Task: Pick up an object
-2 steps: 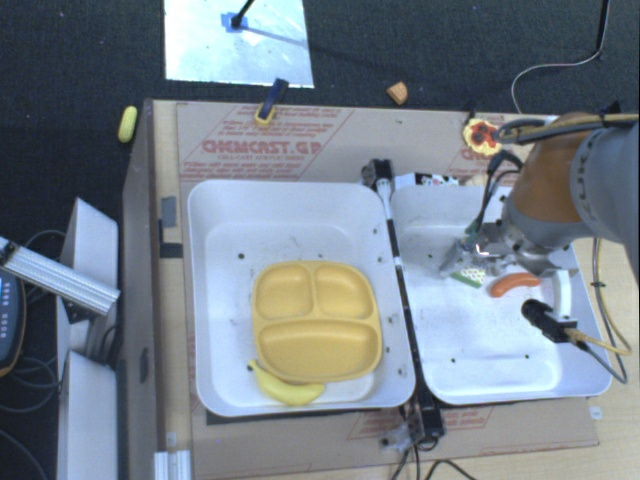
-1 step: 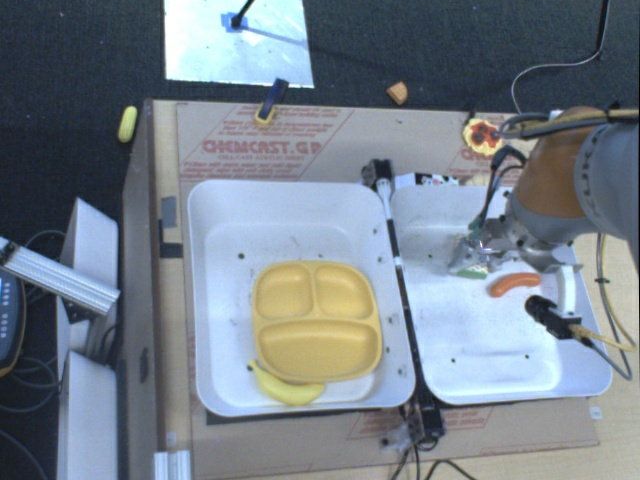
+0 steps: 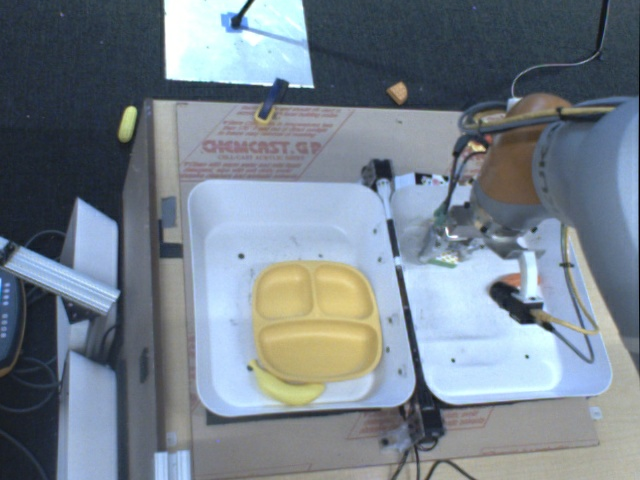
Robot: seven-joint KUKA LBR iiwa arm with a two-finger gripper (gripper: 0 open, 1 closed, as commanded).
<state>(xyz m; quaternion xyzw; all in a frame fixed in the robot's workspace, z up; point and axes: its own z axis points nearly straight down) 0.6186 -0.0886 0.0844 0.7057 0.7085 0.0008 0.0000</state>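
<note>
A yellow three-compartment plastic plate (image 3: pixel 318 320) lies in the left white bin (image 3: pixel 215 268), a yellow banana (image 3: pixel 287 388) touching its front edge. In the right white bin (image 3: pixel 500 368), the grey arm's jaws (image 3: pixel 447 243) sit low near the divider; their state cannot be told.

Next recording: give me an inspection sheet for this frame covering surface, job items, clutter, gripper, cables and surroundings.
Surface: cardboard-covered bench bearing left bin and right bin.
Job's things: yellow divided plate and banana in left bin; small greenish item in right bin under the gripper.
Clutter: yellow-blue tool on the cardboard.
Gripper: gripper low over right bin's far left area; finger state unclear.
Cables: yellow cable along the arm.
Surroundings: dark carpet, yellow piece, orange piece, shiny sheet.
</note>
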